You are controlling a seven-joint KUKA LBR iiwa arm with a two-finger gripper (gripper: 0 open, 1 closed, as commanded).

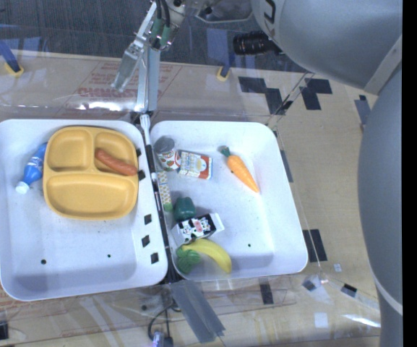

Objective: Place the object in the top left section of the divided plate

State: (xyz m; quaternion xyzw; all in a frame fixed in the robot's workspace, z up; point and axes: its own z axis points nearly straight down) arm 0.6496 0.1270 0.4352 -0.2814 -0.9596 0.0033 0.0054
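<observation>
Divided plate point(90, 183) in the left bin point(20, 266); a sausage point(115, 163) lies in its upper right section, long axis slanting down-right. The gripper point(142, 45) hangs at upper centre of the frame, above the plate; jaws' state cannot be told.

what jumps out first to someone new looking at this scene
The yellow divided plastic plate in the left white bin draws the eye, with a reddish-brown sausage lying in its top right section. In the right white bin, an orange toy carrot and a yellow banana stand out.
</observation>
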